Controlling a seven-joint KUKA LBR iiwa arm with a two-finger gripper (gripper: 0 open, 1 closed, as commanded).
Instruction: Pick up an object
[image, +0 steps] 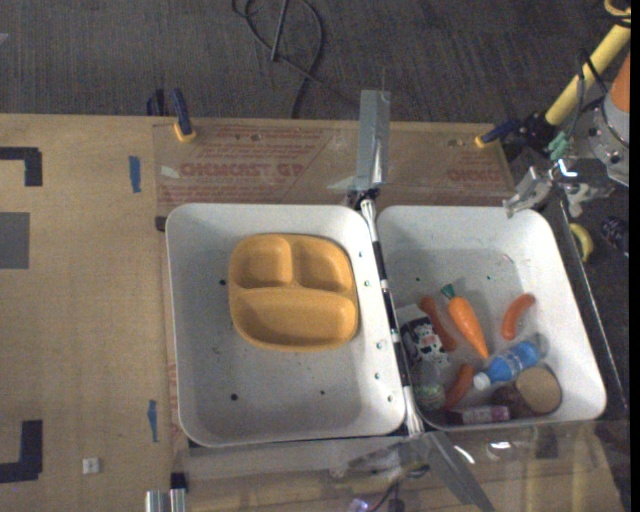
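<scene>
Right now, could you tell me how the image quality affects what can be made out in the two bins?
In the camera view, lighting is even; the yellow tray and carrot read clearly; the pile at the right bin's front is soft and hard to separate; the gripper is small and cluttered.

Yellow-orange divided plate in white L bin. R bin white w/ orange carrot, blue-white bottle
</scene>
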